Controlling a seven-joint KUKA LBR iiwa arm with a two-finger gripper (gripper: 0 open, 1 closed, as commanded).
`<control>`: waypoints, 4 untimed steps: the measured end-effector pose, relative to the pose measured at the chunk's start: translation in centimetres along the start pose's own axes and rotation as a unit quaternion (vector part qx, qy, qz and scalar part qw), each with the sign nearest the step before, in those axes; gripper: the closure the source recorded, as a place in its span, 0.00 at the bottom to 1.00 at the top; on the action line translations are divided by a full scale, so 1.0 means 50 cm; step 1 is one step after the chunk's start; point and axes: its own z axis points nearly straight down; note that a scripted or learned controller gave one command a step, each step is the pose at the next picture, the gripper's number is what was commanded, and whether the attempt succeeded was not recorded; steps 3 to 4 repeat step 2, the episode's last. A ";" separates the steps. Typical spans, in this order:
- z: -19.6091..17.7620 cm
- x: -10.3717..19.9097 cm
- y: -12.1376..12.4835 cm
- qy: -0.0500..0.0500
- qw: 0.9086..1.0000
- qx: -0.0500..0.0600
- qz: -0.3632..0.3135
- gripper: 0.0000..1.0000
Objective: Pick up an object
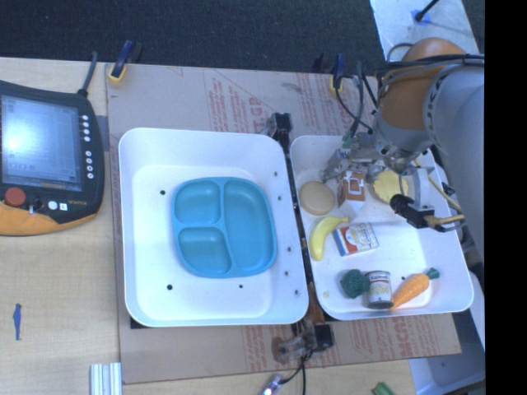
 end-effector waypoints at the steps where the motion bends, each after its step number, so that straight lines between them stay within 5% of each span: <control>1: -0.021 -0.001 0.000 0.000 1.000 0.001 -0.001 1.00; 2: -0.201 0.155 -0.021 0.001 1.000 0.000 0.000 1.00; 4: -0.201 0.155 -0.021 0.001 1.000 0.000 0.000 1.00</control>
